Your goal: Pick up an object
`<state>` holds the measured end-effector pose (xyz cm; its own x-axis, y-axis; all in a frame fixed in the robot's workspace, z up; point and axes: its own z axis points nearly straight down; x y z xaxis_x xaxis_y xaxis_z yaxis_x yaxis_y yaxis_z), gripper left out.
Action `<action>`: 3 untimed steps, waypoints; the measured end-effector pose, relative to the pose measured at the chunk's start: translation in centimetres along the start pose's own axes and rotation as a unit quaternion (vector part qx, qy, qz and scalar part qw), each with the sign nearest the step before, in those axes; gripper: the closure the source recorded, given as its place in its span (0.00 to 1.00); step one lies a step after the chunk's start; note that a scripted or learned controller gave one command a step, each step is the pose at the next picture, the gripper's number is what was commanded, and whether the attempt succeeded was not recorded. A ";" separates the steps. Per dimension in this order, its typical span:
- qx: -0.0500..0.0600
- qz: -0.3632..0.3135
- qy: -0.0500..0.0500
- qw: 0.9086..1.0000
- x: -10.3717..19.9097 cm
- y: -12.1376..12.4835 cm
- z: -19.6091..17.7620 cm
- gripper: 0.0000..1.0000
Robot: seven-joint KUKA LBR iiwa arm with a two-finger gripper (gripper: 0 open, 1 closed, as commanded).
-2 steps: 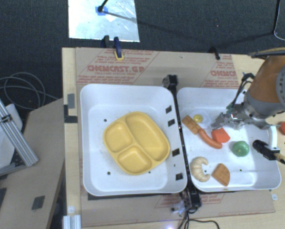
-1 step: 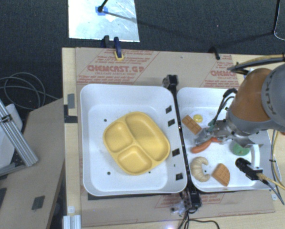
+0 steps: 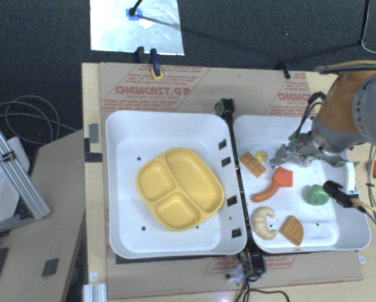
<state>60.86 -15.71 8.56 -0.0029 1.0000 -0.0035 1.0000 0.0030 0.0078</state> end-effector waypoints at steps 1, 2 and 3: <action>0.004 0.001 0.002 1.000 0.2 -3.4 0.1 0.00; 0.002 0.001 0.001 1.000 0.2 -3.2 -1.0 1.00; -0.002 -0.005 0.003 1.000 8.4 -3.9 -12.3 1.00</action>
